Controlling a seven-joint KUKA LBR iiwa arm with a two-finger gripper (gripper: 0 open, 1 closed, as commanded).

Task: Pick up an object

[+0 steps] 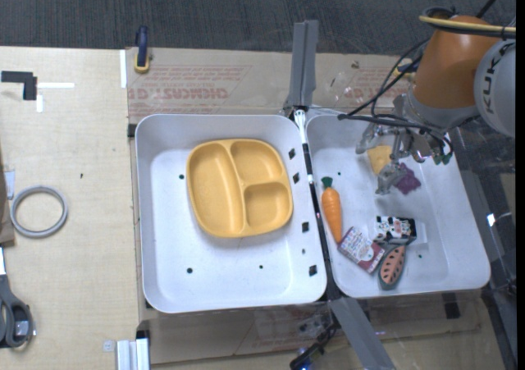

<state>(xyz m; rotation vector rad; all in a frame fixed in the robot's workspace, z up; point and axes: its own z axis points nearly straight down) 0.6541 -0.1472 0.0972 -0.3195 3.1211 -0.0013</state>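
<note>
Hovering over clutter in the right bin (459, 221).
The gripper (392, 165) is hanging between yellow piece (377, 158) and purple piece (407, 181); whether its jaws are spread I cannot tell, so it is risking a miss.

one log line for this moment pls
gripper low in right bin, over yellow piece | carrot untouched | plate in left bin
</note>
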